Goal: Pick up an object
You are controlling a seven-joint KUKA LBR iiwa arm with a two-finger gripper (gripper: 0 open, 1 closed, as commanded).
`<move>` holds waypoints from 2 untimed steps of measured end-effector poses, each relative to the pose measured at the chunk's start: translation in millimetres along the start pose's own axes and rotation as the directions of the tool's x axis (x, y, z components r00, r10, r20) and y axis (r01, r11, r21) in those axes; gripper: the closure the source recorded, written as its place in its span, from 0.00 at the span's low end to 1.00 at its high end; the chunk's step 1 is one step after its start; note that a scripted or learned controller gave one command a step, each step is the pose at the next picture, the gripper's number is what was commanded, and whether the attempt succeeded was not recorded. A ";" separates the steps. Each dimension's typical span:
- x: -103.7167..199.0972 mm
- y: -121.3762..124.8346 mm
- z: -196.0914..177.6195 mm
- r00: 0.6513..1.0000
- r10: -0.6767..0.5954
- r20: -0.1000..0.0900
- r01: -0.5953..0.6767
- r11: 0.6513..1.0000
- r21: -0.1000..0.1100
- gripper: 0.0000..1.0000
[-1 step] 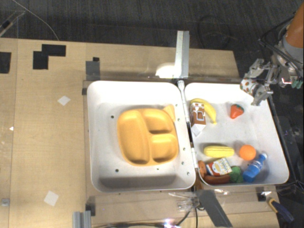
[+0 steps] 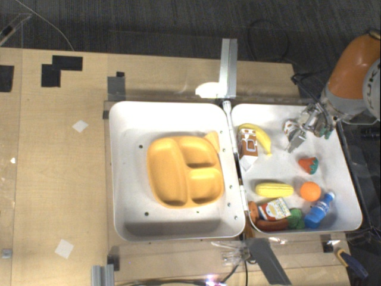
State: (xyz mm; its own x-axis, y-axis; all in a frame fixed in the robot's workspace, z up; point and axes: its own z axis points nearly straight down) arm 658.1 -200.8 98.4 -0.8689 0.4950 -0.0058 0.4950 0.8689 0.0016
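The two-finger metal gripper [image 2: 294,137] hangs with its jaws apart and nothing between them, over the upper part of the right white bin [image 2: 351,195]. Just below it lies a small red strawberry toy [image 2: 308,165]; a yellow banana [image 2: 258,135] lies to its left. The grey arm with its orange band [image 2: 352,70] slants in from the right.

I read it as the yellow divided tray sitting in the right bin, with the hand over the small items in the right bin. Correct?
Not quite. The camera view shows the yellow divided tray in the left bin, not the right one. The rest stands: the hand is over the right bin, near the banana and other small items.
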 end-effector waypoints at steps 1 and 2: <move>34.1 59.8 11.5 0.982 0.190 -0.008 -0.190 0.982 0.008 0.00; 32.6 61.4 0.6 0.983 0.181 -0.003 -0.181 0.983 0.007 1.00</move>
State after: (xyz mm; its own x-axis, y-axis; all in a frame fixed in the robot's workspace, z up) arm 660.2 -131.4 97.7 -0.7649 0.6442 -0.0019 0.6442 0.7648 -0.0041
